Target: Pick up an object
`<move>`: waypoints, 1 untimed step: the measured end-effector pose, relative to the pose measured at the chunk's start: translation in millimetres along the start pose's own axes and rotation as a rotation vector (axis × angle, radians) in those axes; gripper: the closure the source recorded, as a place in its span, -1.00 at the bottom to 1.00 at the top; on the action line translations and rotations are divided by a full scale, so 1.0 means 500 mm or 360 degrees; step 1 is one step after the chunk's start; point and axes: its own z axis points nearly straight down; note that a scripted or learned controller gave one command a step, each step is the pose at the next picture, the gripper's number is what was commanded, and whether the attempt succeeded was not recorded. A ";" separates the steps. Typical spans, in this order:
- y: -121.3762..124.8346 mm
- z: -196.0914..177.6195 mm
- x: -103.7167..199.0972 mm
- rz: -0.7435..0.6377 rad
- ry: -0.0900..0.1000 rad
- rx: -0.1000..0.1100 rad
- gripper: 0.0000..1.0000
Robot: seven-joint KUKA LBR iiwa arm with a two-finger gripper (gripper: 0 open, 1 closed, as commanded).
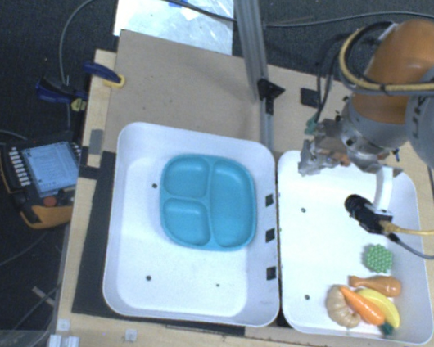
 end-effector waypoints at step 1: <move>0.009 -0.018 0.106 -0.0002 0.0002 -0.0004 1.00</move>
